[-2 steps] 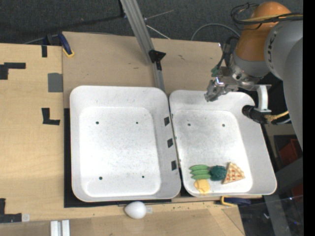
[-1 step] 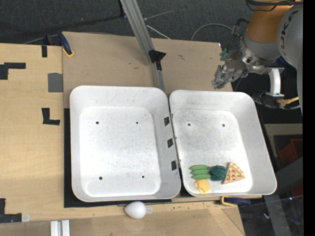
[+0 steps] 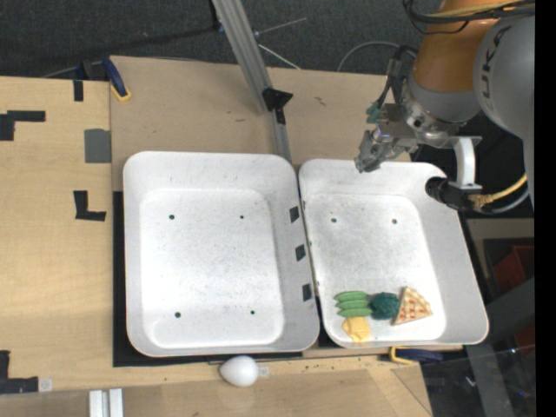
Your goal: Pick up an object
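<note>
Gripper hung over right bin's far rim, nothing visibly held; opening unclear. Toy food clustered tight at near edge, well apart. Risk: grabbing several or clipping the wall.

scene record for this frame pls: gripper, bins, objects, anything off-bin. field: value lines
gripper: over the far rim of the right bin, nothing seen between its fingers
right bin: holds four items clustered at its near edge
green pea pod: leftmost of the cluster
dark green piece: between pod and pizza slice
pizza slice: right end of the cluster
yellow piece: just in front of the pod
left bin: white, speckled floor
white egg: on the bench, in front of the left bin
</note>
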Controlling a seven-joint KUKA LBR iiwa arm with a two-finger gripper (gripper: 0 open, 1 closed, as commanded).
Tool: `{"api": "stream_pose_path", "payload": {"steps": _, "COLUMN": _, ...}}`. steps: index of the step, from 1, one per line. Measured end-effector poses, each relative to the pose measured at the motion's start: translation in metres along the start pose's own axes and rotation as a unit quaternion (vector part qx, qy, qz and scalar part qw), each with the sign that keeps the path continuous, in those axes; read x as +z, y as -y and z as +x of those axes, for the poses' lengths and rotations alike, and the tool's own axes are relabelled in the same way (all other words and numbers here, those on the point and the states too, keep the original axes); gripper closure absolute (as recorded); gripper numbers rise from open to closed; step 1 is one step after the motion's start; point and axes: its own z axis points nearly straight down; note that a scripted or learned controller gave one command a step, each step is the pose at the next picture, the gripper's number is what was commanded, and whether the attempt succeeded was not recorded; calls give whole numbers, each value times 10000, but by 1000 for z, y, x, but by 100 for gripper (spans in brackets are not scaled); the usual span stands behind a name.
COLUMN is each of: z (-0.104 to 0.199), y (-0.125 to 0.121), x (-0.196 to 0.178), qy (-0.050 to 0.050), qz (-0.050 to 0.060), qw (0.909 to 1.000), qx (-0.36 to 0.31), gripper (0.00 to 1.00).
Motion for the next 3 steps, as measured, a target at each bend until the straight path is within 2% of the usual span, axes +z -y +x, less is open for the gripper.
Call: {"api": "stream_pose_path", "payload": {"steps": 3, "z": 158, "y": 68, "x": 3, "qy": -1, "qz": 15, "qw": 10000, "qx": -12, "gripper": 100}}
